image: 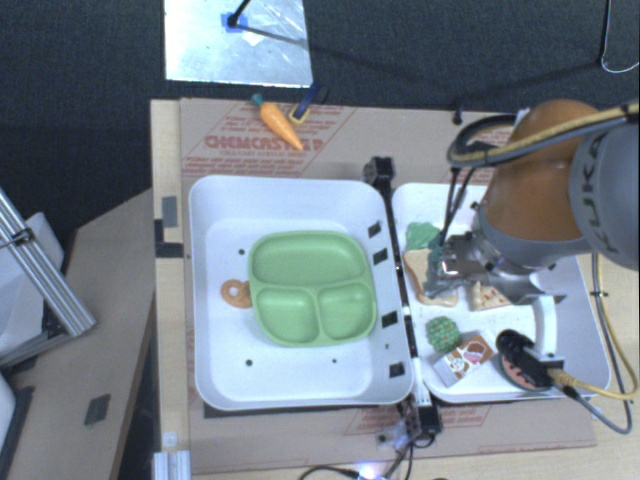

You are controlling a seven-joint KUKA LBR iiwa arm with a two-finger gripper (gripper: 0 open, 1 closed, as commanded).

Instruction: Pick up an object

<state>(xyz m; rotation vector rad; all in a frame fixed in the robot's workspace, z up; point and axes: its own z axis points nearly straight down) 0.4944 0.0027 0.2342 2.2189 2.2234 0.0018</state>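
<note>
Tan toast slice (432, 276), flat in the right bin (590, 368) near its left wall, partly covered by the end effector (442, 271) right above it. Finger state: cannot tell, hidden under the wrist. Green divided plate (310, 286) in the left bin (215, 368).

A toy carrot (281, 125) lies on the cardboard sheet (330, 133) behind the bins, beside a small blue-and-yellow object (306, 103). Farther back, a shiny square plate (200, 28) rests on dark carpet (80, 68). A metal frame (40, 278) slants at the left edge, over the bench (100, 368).
</note>
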